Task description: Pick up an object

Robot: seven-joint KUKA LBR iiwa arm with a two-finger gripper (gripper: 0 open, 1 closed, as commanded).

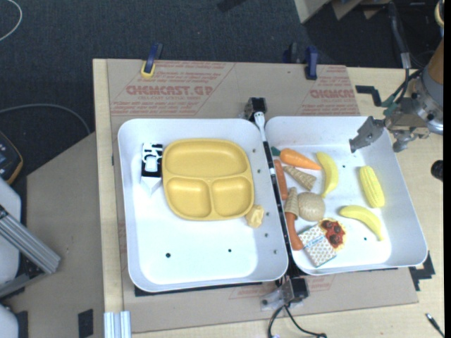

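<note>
Your gripper [384, 136] hangs over right bin [409, 220], far corner; fingers spread, nothing between them. Corn cob [371, 186] lies just below it, banana [328, 172] to its left, both on bin floor.

Bins [204, 270] are looking like smooth glossy white plastic; the tray [208, 177] is showing matt yellow plastic; the bench [211, 83] is looking like cardboard.
</note>
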